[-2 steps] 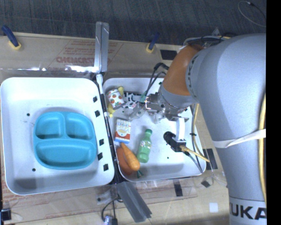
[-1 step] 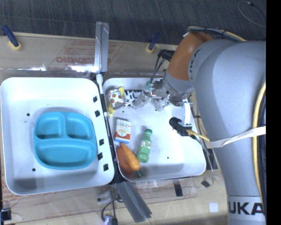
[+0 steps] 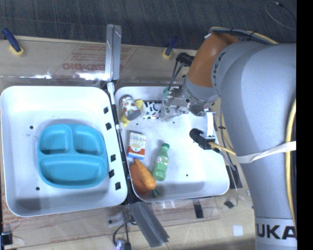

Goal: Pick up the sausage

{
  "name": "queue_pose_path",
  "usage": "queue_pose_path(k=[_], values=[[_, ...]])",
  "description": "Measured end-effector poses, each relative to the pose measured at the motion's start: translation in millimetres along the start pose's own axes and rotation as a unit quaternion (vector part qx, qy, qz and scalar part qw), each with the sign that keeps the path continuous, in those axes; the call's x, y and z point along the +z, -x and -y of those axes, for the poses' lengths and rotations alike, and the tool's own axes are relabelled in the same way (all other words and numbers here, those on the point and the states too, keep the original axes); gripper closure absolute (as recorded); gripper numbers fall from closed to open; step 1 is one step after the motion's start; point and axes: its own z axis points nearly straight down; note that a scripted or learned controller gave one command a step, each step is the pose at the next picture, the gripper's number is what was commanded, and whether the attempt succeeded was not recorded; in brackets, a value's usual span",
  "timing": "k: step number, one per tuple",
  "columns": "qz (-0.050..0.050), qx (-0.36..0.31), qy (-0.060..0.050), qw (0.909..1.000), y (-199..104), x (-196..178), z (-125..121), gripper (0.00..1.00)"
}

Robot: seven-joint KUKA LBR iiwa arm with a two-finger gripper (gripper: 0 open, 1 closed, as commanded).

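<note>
On the counter (image 3: 57,56), the left bin (image 3: 10,139) is holding a blue divided tray (image 3: 72,156). In the right bin (image 3: 193,171), a small printed can (image 3: 129,107) is lying at the far left corner. Nearer than it, a red and white carton (image 3: 137,144) is lying flat. An orange-brown oblong piece (image 3: 142,176) with a green tip is resting against the bin's near left wall. Whether this piece is the sausage cannot be told. A green bottle (image 3: 161,161) is lying just to its right. At the far side, a black and white patterned item (image 3: 152,109) is sitting just left of the gripper (image 3: 171,111). The gripper is hanging low over the bin's far middle, and whether it is apart or together cannot be told. The oblong piece is lying well apart from it, nearer and to the left. The grey arm (image 3: 250,98) is reaching in from the right.
</note>
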Motion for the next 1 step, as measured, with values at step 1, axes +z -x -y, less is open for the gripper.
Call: queue_pose_path(k=[1], values=[[0.001,-0.077,0.002,0.9971,-29.7,9.8,9.2,1.0]])
